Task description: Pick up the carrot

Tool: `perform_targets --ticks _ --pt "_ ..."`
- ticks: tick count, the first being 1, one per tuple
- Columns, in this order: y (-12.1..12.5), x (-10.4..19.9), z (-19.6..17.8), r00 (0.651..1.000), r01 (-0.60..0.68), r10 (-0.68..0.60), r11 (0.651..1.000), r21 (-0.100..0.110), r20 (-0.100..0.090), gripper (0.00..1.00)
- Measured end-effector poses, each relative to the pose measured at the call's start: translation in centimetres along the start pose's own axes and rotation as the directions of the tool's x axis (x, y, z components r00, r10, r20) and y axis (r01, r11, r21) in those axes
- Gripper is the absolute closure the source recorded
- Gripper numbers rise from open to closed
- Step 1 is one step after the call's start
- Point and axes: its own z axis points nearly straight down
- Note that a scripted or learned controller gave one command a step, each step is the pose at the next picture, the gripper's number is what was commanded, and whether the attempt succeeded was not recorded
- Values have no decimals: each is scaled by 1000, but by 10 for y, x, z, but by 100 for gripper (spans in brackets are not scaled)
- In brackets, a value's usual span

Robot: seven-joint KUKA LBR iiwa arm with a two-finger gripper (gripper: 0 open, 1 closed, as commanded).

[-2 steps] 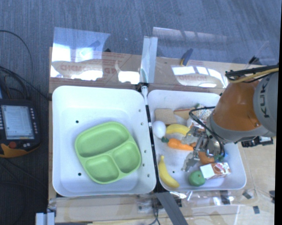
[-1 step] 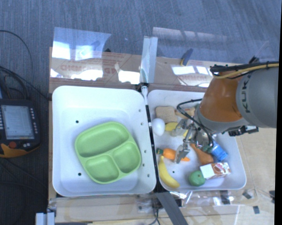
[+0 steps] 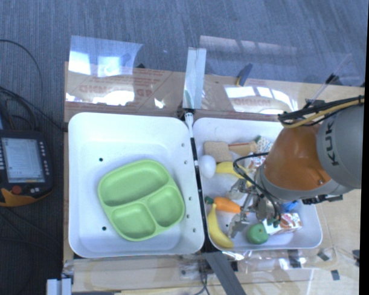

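The orange carrot (image 3: 225, 205) lies in the right bin (image 3: 309, 236) near its left wall, just above a yellow banana (image 3: 216, 229). My gripper (image 3: 242, 207) reaches down into this bin at the carrot's right end. Its fingers stand open, one finger (image 3: 237, 190) above the carrot's tip and the other below it. Nothing is lifted; the carrot rests on the bin floor. The orange-banded wrist (image 3: 293, 163) hides the objects behind it.
The right bin also holds a green round item (image 3: 257, 233), a white egg (image 3: 207, 166), a yellow piece (image 3: 227, 169), a tan slice (image 3: 216, 150) and a small packet (image 3: 289, 222). The left bin (image 3: 88, 140) holds a green divided plate (image 3: 141, 199).
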Motion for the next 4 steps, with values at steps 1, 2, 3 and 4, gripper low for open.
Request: perform_targets --ticks 1,2,3,4 --pt "-7 7 1 864 -503 503 864 -2 -4 0" --pt "-5 7 0 872 -490 490 872 2 3 0" --pt "-3 6 0 901 -434 434 901 1 6 0" --pt "-2 6 -10 902 -432 432 902 0 4 100"
